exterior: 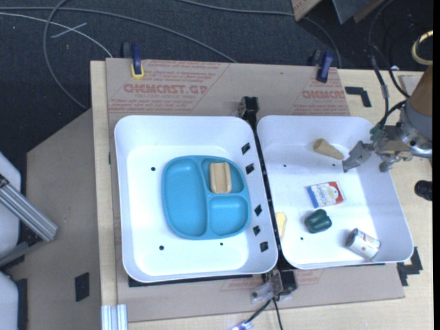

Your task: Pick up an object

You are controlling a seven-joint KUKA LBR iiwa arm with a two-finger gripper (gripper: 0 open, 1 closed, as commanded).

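gripper (370,154): fingers wide apart, holding nothing, over right bin (289,133) | tan block (328,148) just beside it | blue tray (185,198) in left bin (137,184)

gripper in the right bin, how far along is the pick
Done: the gripper has reached the upper right of the right bin, beside the tan wedge. In hand: nothing visible between its fingers. Left: the grasp and lift. The blue-and-white packet, green object and small can lie on the bin floor.
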